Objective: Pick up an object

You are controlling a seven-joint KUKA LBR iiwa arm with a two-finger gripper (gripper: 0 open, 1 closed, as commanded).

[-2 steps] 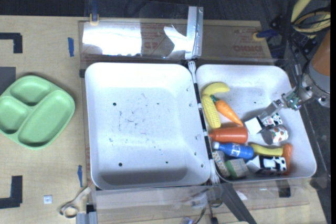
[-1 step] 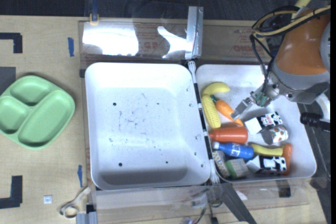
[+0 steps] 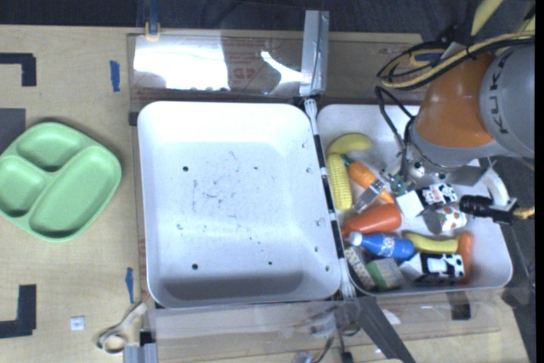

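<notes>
Scissors [image 3: 119,331]: at the near edge of the bench, tan handles, just off the left bin's near-left corner.
Left bin [image 3: 161,127]: white and shallow, its floor marked with faint scuffs and a few dark dots.
Right bin [image 3: 497,268]: white, crowded with small things, touching the left bin along a shared wall.
Bottle [image 3: 387,247]: blue and white, lying flat near the right bin's near side.
Cow toy [image 3: 446,265]: black and white, near the right bin's near-right corner.
Carrot [image 3: 374,220]: orange-red, lying across the bin's middle, just above the bottle.
Small banana [image 3: 429,241]: yellow, lying between the carrot and the cow toy.
Corn [image 3: 340,183]: yellow cob, along the bin's left wall.
Banana [image 3: 350,144]: yellow, curved, at the far-left of the right bin, beyond the corn.
Gripper [image 3: 406,184]: down inside the right bin, among the items near the carrot's far end; its tips are lost in the clutter, so I cannot tell how far apart they stand or whether they hold anything.
Arm [image 3: 463,110]: grey with an orange band, reaching in from the right over the bin's far side.
Plate [image 3: 55,180]: green, three compartments, on the bench left of the left bin.
Clear panel [image 3: 221,55]: standing beyond the left bin.
</notes>
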